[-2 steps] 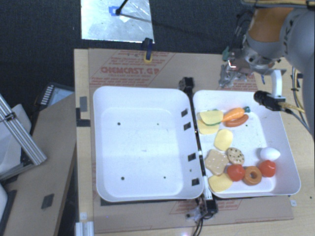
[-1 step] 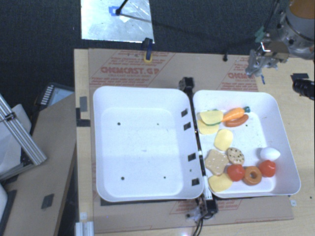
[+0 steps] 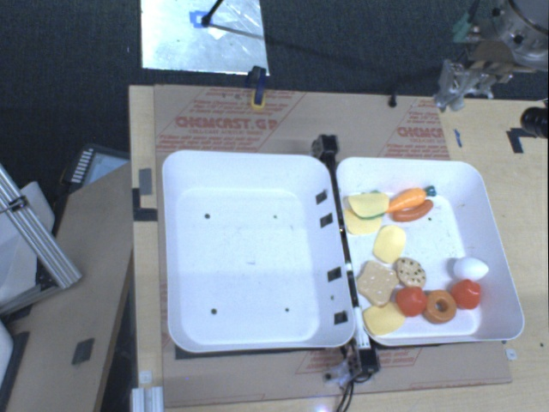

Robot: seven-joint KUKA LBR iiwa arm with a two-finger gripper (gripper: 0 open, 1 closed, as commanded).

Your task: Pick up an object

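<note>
Toy food (image 3: 410, 257), the stuff the task could take a piece from, all lies in the right bin (image 3: 493, 221): a carrot (image 3: 408, 198) and a sausage (image 3: 412, 212) near the far wall, yellow slices (image 3: 367, 205) beside them, another yellow piece (image 3: 389, 243) lower down, then a cracker (image 3: 376, 281), a cookie (image 3: 411, 271), a tomato (image 3: 411, 300), a doughnut (image 3: 441, 305), a second red piece (image 3: 467, 293) and a white egg (image 3: 469, 269) toward the near wall. Every one of them rests on the bin floor, so nothing has been lifted. The gripper (image 3: 456, 82) hangs well apart from them, above the cardboard sheet (image 3: 232, 118) beyond the bin's far corner, and it carries nothing; whether the claw is spread or closed I cannot tell at this size. The left bin (image 3: 249, 247) plays no part. By my reading the whole job is left: choose a piece, come down over it, close, lift.
</note>
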